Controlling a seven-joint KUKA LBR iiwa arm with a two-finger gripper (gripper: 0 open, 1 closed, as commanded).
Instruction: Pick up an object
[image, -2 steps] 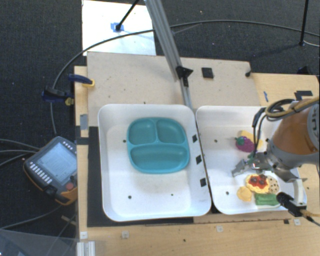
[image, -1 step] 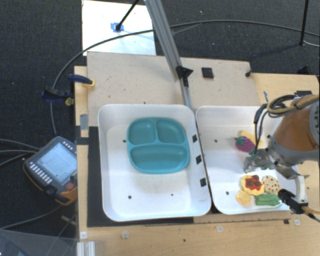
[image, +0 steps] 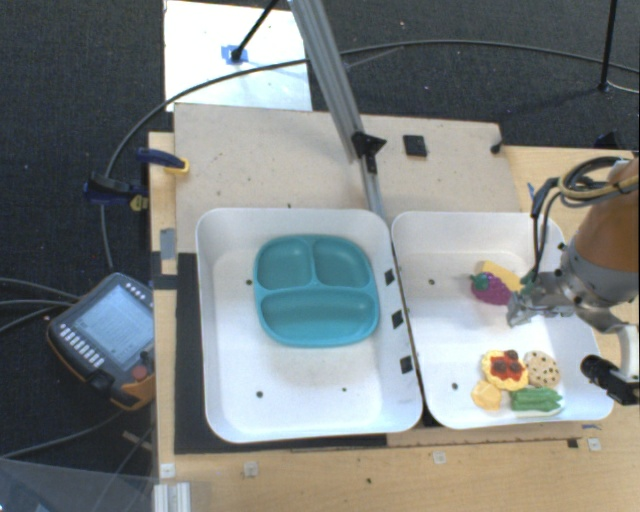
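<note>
Purple toy (image: 490, 287) just left of jaws (image: 524, 306), right bin (image: 440, 330).

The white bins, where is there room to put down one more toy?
Room: the left bin's floor around the teal plate, mostly below it, and the right bin's left half, between the divider and the purple toy. Crowded: the right bin's lower right corner with the food toys, and beside the gripper.

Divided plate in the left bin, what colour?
Teal, plain with no pattern. The plate shows clearly in the camera view, in the left bin.
</note>
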